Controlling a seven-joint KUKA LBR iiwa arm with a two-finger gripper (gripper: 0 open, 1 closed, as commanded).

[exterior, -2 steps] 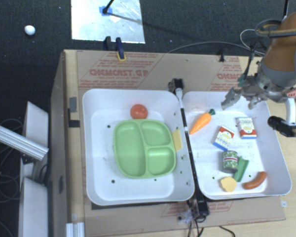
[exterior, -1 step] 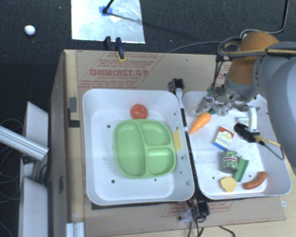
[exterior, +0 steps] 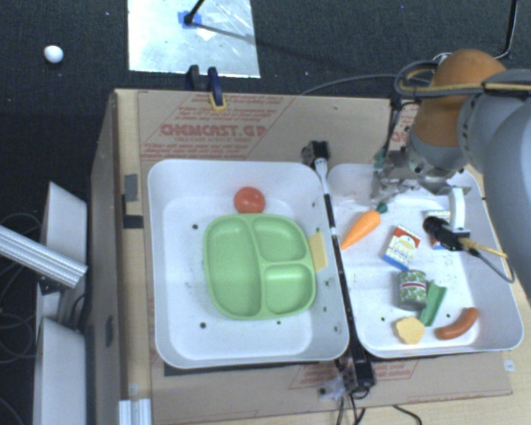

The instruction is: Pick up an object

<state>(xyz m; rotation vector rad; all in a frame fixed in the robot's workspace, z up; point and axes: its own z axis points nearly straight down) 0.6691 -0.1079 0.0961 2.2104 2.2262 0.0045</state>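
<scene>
Claw (exterior: 389, 187) is sitting low over the back of the right bin (exterior: 504, 312), and from this slanted view I can't tell whether it's spread or pressed together. Nothing visibly in its grip, so I judge the pick not yet made.

Nearest candidate is the carrot (exterior: 361, 228). It lies just forward and to the view's left of the claw, close but apart. Its long axis runs on a diagonal, fat end pointing back up toward the claw, thin tip aimed at the divider between the bins. So I'd expect a short hop down-left and a wrist turn to close across that diagonal, not along it.

Working out from the carrot: the small carton (exterior: 400, 247) is just to its right. The green can (exterior: 412, 289) is further forward, and the sausage (exterior: 456, 324) is well forward at the bin's near edge. Across the divider, the red tomato (exterior: 249, 200) and the green divided plate (exterior: 257, 266) sit in the left bin (exterior: 181, 326).
</scene>
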